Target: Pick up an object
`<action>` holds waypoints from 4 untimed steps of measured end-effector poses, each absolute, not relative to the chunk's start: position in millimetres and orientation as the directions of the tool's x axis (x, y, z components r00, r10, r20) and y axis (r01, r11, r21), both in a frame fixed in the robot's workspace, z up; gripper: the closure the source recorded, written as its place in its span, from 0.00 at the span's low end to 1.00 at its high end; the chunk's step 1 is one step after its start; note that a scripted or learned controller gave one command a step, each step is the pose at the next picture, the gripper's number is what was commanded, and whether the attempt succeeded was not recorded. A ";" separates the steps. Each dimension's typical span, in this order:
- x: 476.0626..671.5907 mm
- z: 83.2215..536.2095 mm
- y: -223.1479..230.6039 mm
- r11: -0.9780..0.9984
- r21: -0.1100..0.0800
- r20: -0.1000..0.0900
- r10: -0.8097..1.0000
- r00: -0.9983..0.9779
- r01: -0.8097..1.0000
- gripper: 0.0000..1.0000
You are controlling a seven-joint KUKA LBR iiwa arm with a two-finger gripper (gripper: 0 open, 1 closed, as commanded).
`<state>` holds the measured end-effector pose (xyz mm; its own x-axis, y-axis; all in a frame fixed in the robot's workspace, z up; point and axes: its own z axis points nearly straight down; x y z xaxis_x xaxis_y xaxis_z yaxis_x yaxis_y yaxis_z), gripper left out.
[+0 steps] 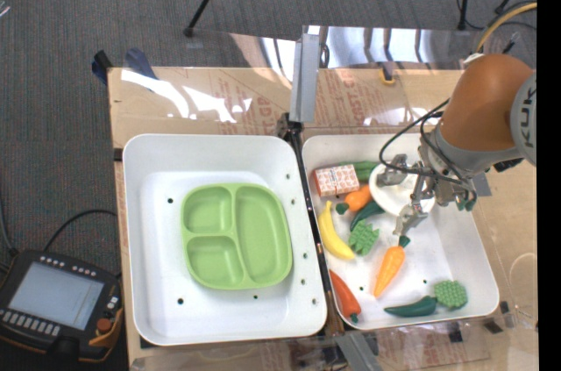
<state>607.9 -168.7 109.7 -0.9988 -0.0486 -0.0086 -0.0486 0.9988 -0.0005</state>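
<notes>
Two carrots (pixel 389 268) are lying in the right bin (pixel 485 268); the gripper (pixel 408 222), its grip state unclear, is hanging above them.

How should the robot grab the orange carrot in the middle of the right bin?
Probably from straight above, across the carrot's thick middle. It lies flat on the bin floor, leafy top pointing up-right and thin tip down-left, so the jaws should close across its width. The middle has bare floor on both sides; the tip is thin and may slip. The gripper hangs just above the leafy end.
</notes>
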 end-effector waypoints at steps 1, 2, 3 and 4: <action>519.4 87.2 -171.4 0.995 0.001 -0.002 -0.102 -0.995 -0.102 0.00; 530.1 84.2 -114.3 0.995 0.004 0.004 -0.099 -0.995 -0.099 0.00; 538.8 84.5 -80.2 0.988 0.000 0.002 -0.155 -0.988 -0.155 0.00; 544.9 83.7 -159.2 0.998 0.002 0.005 -0.063 -0.998 -0.063 0.00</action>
